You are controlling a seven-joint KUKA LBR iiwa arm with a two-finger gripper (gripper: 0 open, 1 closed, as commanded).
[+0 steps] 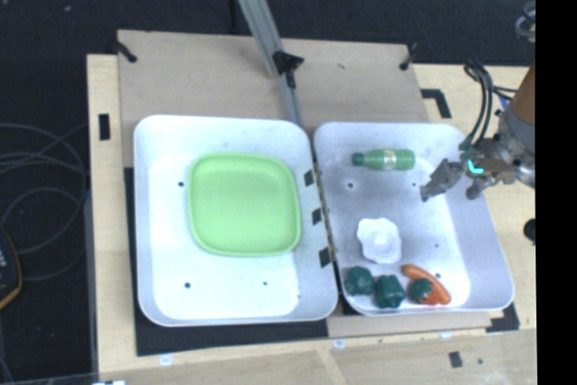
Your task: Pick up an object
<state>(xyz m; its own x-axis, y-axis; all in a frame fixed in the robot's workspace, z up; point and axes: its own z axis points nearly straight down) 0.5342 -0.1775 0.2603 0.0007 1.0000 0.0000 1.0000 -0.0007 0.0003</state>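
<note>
The right bin (469,234) holds a green bottle (384,160) lying on its side near the back. A white cup-like object (379,240) sits in the middle. Two dark green pieces (375,286) and an orange carrot-like toy (426,284) lie along the front wall. My gripper (456,182) hangs over the right part of this bin, right of the bottle and apart from it. Its two dark fingers are spread, and nothing is between them.
The left bin (162,221) carries a light green square plate (243,204). A grey metal pole (255,4) slants from the top down to the gap between the bins. Cables lie on the dark floor at the left.
</note>
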